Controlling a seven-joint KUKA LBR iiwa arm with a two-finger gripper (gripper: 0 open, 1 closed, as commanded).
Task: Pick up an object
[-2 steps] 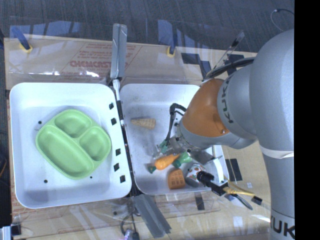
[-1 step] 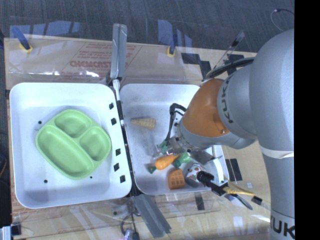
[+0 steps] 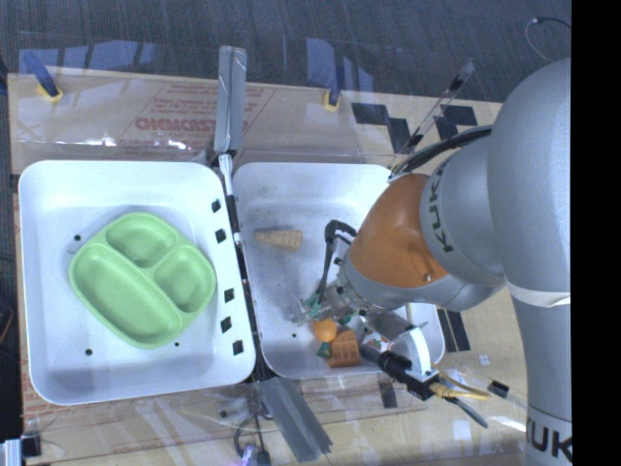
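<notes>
Claw (image 3: 328,326) low in the right bin (image 3: 291,178) over the orange pieces (image 3: 335,343) near its front wall, grip state hidden by the wrist so I cannot tell, likely risk is shoving them against the wall, not lifting.

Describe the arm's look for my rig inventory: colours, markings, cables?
The arm is smooth grey with rounded, bulky links and an orange band above the wrist. Dark KUKA lettering shows beside the band and again low on the base link. Thin black cables run off its upper side. The gripper is a cluster of dark and metal parts.
</notes>
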